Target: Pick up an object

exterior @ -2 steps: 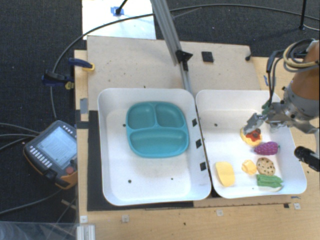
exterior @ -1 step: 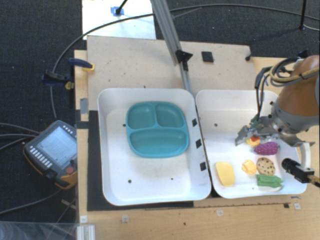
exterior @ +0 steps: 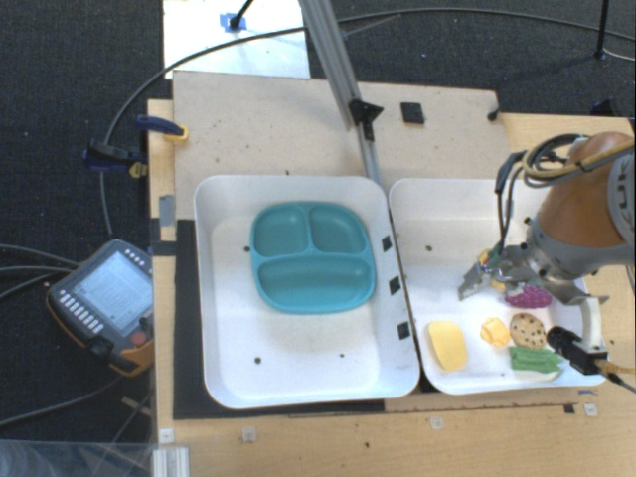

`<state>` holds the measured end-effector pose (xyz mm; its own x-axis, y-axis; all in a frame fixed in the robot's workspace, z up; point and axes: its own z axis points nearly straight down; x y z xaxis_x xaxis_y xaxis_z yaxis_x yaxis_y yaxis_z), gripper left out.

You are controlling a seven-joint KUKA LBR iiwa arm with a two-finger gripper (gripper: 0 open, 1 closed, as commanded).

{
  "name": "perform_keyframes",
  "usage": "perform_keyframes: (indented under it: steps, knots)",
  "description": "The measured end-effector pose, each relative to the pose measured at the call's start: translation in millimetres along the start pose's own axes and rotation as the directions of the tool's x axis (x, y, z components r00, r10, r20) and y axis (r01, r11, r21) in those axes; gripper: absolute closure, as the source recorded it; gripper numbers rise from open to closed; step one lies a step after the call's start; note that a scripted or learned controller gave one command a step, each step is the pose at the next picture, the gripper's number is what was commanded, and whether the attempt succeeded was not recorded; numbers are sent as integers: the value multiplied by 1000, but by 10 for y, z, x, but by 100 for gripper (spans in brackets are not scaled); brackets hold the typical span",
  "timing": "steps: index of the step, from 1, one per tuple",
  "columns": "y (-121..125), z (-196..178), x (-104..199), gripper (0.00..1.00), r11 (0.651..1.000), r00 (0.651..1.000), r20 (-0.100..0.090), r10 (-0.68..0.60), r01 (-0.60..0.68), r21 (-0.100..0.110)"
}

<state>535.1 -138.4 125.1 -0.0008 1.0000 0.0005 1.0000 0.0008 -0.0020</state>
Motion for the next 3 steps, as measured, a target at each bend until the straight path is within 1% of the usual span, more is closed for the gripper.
perform_keyframes:
  steps: [1, 2, 3]
  knots:
    - [23, 385, -6, 0, 1000, 1000, 1, 0, 0, -6]
    - [53, 245, 3, 100, 1000, 1000, 0, -1, 1, -15]
    - [78, -378, -58, 100, 1000, 1000, 2, -3, 3, -8]
